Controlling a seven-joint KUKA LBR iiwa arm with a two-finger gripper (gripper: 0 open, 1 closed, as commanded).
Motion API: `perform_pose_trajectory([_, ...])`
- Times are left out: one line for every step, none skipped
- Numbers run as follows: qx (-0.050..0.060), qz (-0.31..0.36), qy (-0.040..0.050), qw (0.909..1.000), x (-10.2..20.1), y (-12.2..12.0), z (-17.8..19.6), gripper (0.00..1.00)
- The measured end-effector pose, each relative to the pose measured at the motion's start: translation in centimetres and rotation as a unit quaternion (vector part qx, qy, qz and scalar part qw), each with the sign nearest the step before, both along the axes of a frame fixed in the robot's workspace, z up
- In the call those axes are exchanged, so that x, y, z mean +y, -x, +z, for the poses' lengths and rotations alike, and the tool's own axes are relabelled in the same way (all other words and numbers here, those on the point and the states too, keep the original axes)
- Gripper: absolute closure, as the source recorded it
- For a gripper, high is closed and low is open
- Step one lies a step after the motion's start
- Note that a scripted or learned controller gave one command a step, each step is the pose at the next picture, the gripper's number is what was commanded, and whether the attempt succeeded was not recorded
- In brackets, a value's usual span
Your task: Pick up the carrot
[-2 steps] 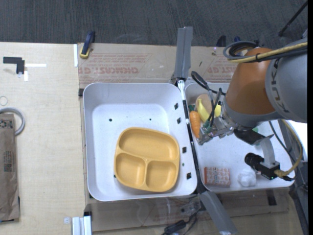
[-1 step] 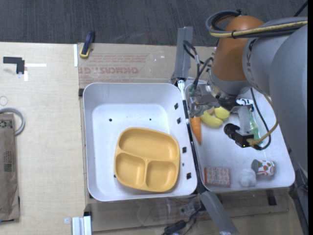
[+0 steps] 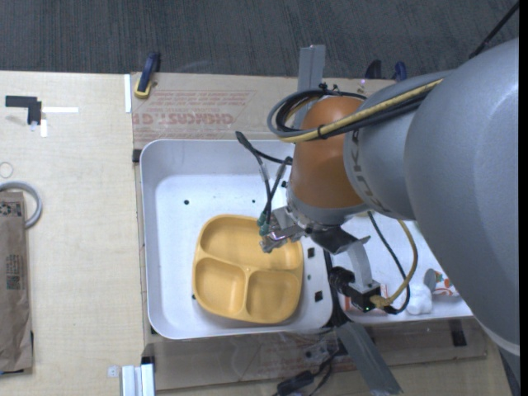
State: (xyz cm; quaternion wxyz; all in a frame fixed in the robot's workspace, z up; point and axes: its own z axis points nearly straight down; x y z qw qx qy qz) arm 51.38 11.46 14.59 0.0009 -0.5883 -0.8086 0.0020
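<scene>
My gripper point(image 3: 274, 236) hangs below the arm's orange band point(image 3: 326, 167), over the upper right part of a yellow divided plate point(image 3: 239, 275). The plate lies in the left white bin point(image 3: 150, 221), toward its front right. The big grey arm covers the wrist from above and hides most of the gripper, along with the right side of this bin. Black cables loop around the wrist.
The arm covers most of the right bin; a small white thing point(image 3: 422, 300) lies at its front. A flat cardboard sheet point(image 3: 198, 110) lies behind the bins. A blue and yellow tool point(image 3: 147, 74) rests at the back left, and a brown paper bag point(image 3: 12, 279) lies far left.
</scene>
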Motion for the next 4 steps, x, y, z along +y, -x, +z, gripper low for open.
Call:
perform_pose_trajectory([0.000,0.000,0.0000,1.0000,0.0,0.0,0.0,0.00])
perform_pose_trajectory([0.000,0.043,-0.0005,0.9991,-1.6,2.9,0.4,0.00])
perform_pose_trajectory([-0.002,0.172,-0.0008,0.9852,1.9,3.6,3.7,0.00])
perform_pose_trajectory([0.000,0.181,-0.0004,0.9835,7.7,3.7,1.0,0.00])
